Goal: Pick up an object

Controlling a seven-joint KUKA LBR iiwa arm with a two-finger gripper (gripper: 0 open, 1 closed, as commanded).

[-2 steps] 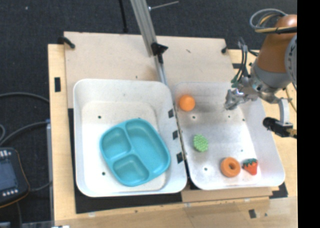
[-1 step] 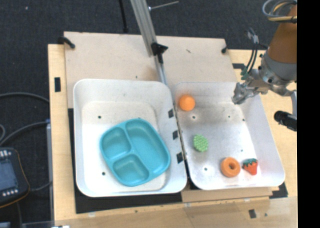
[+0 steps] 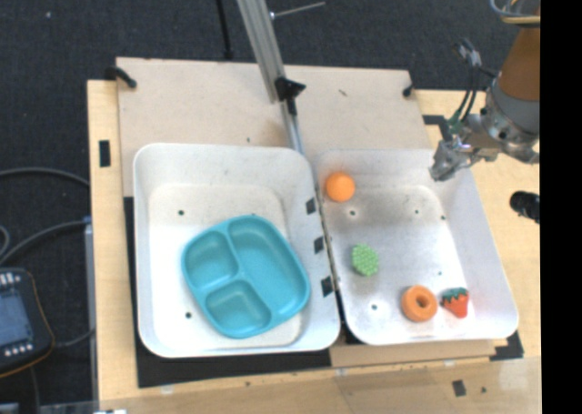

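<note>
The right bin [image 3: 473, 248] holds an orange ball [image 3: 339, 187] near its far left corner, a green bumpy piece [image 3: 366, 260] in the middle, and an orange ring [image 3: 419, 303] beside a small red strawberry toy [image 3: 456, 302] at the front right. My gripper [image 3: 444, 165] hangs over the bin's far right corner, apart from all of them. Nothing shows between its fingers.
The left bin [image 3: 155, 176] carries a teal divided plate [image 3: 244, 275]. A slanted metal post [image 3: 259, 25] rises behind the bins. Cables and a small clamp sit at the bench's right side, near the arm.
</note>
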